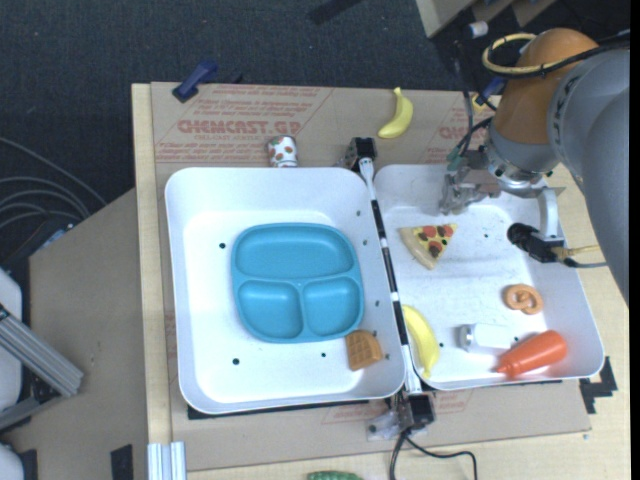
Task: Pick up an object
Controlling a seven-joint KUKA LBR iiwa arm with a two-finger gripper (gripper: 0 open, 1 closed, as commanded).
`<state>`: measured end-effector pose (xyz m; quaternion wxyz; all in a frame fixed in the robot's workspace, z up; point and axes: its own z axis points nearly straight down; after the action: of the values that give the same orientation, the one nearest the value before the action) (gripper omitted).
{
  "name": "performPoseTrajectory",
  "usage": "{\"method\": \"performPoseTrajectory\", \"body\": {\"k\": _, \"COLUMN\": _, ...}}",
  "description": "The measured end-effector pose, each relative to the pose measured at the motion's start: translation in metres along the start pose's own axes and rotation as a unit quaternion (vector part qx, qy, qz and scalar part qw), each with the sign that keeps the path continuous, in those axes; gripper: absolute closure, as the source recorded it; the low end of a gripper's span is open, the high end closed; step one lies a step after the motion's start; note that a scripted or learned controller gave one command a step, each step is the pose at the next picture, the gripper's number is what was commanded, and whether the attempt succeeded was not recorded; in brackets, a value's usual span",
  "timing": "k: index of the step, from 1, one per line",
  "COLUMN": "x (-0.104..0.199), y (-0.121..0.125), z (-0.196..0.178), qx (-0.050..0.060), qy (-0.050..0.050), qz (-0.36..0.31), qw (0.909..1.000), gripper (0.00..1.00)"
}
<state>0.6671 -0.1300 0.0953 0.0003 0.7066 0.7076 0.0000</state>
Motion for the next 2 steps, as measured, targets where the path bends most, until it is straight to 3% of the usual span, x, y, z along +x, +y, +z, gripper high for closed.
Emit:
{"method": "performPoseTrajectory", "body": {"k": 1, "x": 0.0, "y": 0.0, "z": 0.0, "qx": 0.0, "qy": 0.0, "qz": 0.0, "qw": 1.0, "gripper": 0.0}}
{"method": "performPoseTrajectory", "body": {"k": 2, "x": 0.0, "y": 0.0, "z": -0.01, "qx": -0.001, "qy": 0.0, "qz": 0.0, "qw": 1.0, "gripper": 1.0}}
